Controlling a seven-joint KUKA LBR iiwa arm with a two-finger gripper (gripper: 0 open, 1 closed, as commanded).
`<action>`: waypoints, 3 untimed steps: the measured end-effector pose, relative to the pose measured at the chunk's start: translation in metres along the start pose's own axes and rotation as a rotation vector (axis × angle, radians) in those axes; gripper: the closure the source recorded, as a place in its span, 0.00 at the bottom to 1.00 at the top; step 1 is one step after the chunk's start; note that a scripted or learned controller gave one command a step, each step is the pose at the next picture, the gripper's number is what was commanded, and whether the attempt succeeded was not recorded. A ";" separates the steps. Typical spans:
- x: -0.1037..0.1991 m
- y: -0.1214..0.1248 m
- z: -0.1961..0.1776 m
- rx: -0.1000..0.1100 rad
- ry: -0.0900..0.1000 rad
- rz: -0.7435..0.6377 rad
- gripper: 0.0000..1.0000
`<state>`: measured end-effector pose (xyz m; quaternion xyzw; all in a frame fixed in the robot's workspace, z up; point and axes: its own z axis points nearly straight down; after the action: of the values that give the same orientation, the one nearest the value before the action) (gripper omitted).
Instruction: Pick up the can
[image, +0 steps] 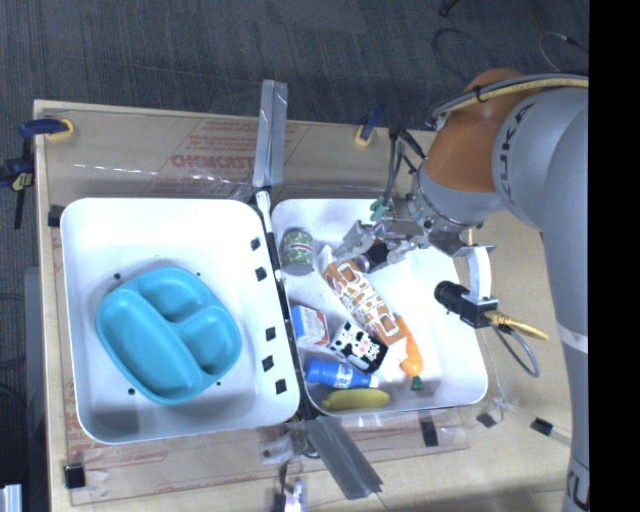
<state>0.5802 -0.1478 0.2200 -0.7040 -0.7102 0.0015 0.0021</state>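
Note:
The can (297, 250) is small, with a grey-green top, and sits in the far left corner of the right bin (455, 345), close to the divider between the bins. My gripper (364, 246) hangs low over the right bin, a short way to the right of the can and apart from it. It is just above the top end of a brown-and-white patterned box (362, 298). I see nothing of the can at the gripper.
The right bin also holds an orange carrot (408, 353), a black-and-white spotted item (357, 345), a blue bottle (336, 373), a yellow-green banana (356, 398) and a small packet (310, 324). A teal divided plate (168, 332) lies in the left bin (90, 230).

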 end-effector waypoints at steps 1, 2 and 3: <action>0.024 0.057 0.105 -0.028 -0.008 -0.107 0.00; 0.038 0.067 0.119 -0.022 -0.016 0.039 0.00; 0.038 0.067 0.119 -0.022 -0.016 0.039 0.00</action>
<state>0.6459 -0.1092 0.1005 -0.7177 -0.6962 -0.0004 -0.0112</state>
